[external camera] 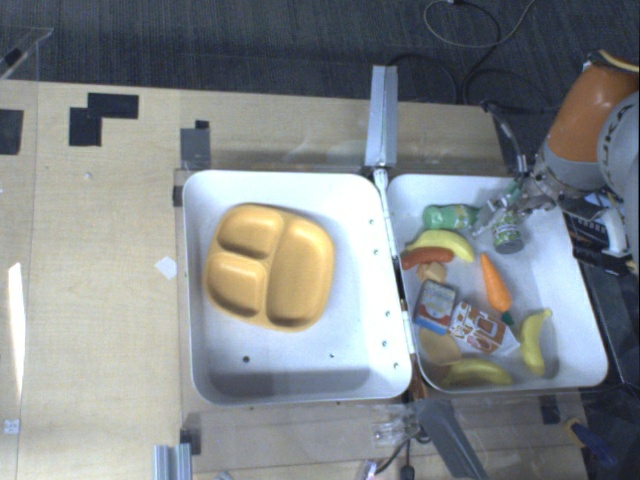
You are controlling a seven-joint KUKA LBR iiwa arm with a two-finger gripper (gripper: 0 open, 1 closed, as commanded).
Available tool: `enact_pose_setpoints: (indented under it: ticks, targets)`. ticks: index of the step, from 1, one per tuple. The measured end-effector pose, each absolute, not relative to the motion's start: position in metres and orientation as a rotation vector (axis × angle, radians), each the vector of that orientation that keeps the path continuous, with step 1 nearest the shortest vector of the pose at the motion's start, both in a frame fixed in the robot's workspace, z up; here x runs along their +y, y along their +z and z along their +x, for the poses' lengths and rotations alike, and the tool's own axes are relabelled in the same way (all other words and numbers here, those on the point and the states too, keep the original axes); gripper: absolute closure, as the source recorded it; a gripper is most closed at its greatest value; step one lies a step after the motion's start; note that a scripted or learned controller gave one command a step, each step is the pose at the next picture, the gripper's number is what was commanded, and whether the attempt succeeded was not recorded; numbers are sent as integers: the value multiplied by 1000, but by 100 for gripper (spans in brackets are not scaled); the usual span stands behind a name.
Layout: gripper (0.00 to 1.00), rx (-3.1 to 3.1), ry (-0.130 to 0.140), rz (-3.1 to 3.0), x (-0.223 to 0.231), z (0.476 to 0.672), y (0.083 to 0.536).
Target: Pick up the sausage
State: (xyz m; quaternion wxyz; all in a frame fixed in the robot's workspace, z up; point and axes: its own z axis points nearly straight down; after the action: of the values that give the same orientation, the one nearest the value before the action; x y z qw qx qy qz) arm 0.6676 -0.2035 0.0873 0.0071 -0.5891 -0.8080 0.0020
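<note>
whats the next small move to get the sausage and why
Probably move the gripper leftward in the picture and slightly toward the viewer, over the sausage. It sits by the right bin's far edge, while the sausage lies near the divider, below a banana.

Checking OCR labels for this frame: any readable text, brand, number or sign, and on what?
None legible.
Red and white carton: printing too blurred to read.
Small blue and grey packet: markings too small to read.
Green packet: no readable text.
</note>
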Motion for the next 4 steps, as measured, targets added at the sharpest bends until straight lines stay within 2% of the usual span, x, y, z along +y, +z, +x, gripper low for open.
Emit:
enact_pose_setpoints:
  ticks: [1, 2, 3, 4]
  targets:
    - [0, -2534, -6, -1875, -205, 671, 326]
    - [0, -2551, -3, -1842, -205, 601, 197]
    - [0, -2532, -6, -1879, -206, 607, 89]
    - [0, -2605, -7, -1773, -168, 641, 88]
